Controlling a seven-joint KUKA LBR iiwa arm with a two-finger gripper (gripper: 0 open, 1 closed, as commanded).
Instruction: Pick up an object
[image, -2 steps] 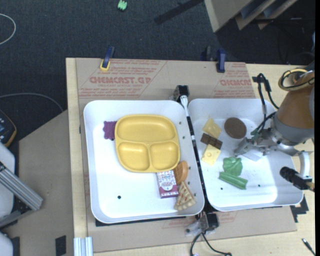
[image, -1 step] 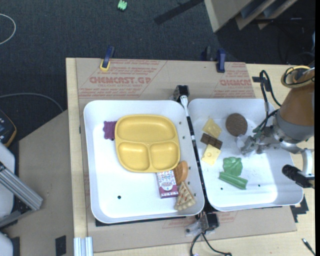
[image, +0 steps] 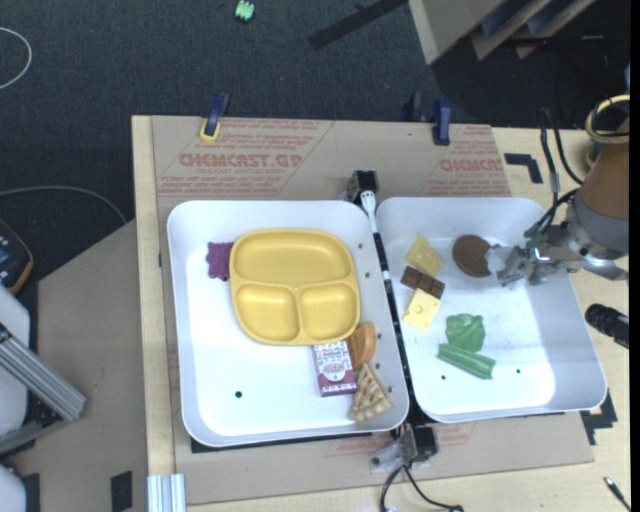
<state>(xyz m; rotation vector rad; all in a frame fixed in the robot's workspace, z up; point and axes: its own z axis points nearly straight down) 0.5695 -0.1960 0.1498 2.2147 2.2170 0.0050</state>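
So the grey two-finger gripper sits low in the right white bin, just beside a round brown cookie-looking thing, maybe touching it. Can't tell how the tool is set at this angle, and nothing's visibly caught in it. Same bin also has pale yellow cheese-like wedges with a dark brown chocolate-ish block between them, plus a green plastic vegetable piece nearer the front. Left white bin holds a yellow three-compartment plastic plate, a purple scrap tucked at its left edge, a small red-and-white carton, an orange-brown oval and a tan waffle wedge.
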